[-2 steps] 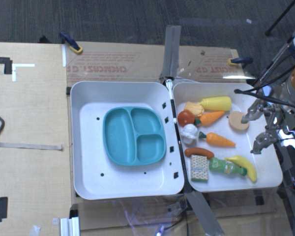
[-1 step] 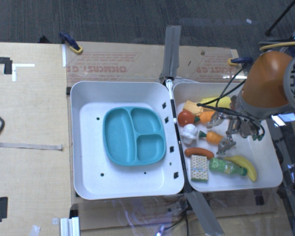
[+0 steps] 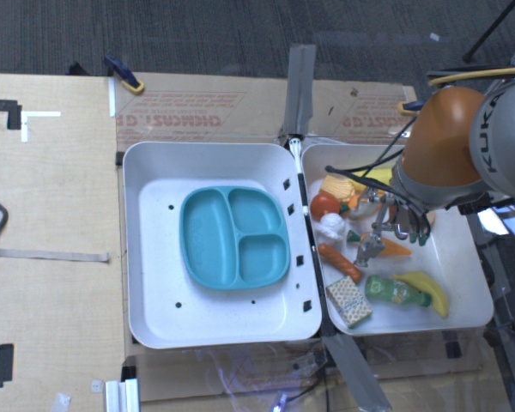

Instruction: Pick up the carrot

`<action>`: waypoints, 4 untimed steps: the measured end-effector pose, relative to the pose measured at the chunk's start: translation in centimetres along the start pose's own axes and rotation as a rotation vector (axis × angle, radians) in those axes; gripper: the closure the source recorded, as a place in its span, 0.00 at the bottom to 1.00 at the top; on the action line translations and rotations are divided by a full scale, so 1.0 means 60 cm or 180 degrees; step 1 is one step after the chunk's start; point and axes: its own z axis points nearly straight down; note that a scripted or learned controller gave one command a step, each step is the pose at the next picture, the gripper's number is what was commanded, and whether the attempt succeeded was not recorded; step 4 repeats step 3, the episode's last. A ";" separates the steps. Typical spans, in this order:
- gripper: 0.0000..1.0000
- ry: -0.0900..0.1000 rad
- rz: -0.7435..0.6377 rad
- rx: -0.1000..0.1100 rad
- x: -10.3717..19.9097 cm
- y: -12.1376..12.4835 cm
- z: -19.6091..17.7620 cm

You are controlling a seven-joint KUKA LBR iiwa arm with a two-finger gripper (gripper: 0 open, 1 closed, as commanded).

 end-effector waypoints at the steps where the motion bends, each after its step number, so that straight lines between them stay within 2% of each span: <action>1: 0.00 0.0017 0.0298 0.0001 -0.105 -0.045 0.000; 2: 1.00 -0.0018 0.0285 0.0004 -0.109 -0.043 -0.020; 3: 1.00 -0.0003 0.1315 0.0003 -0.051 0.045 -0.166; 4: 1.00 -0.0003 0.1315 0.0003 -0.051 0.045 -0.166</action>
